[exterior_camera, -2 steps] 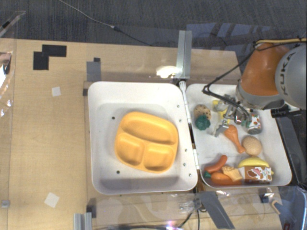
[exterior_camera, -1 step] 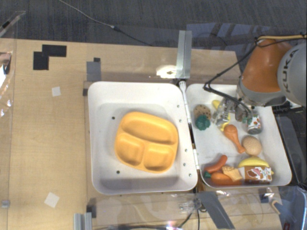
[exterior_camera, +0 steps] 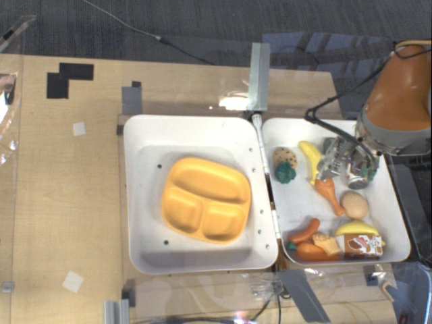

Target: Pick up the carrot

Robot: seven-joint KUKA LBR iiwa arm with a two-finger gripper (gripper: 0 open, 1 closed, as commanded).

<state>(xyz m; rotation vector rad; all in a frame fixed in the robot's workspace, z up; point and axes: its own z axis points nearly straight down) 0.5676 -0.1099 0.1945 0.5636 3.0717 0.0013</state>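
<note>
The carrot (exterior_camera: 329, 194) is a small orange piece lying at a slant in the middle of the right bin (exterior_camera: 395, 201), its thick end pointing up and left. My gripper (exterior_camera: 329, 170) reaches in from the right and hangs right over that thick end, touching or nearly touching it. The rest of the carrot lies flat on the bin floor below the gripper. The arm's orange band (exterior_camera: 403, 90) sits at the upper right.
Around the carrot lie a banana (exterior_camera: 310, 155), a cookie (exterior_camera: 285, 157), a green piece (exterior_camera: 286, 174), a can (exterior_camera: 358, 175), a beige egg-like ball (exterior_camera: 355, 206), a sausage (exterior_camera: 304, 231) and a carton (exterior_camera: 361, 246). A yellow divided plate (exterior_camera: 206, 199) fills the left bin (exterior_camera: 142, 248).
</note>
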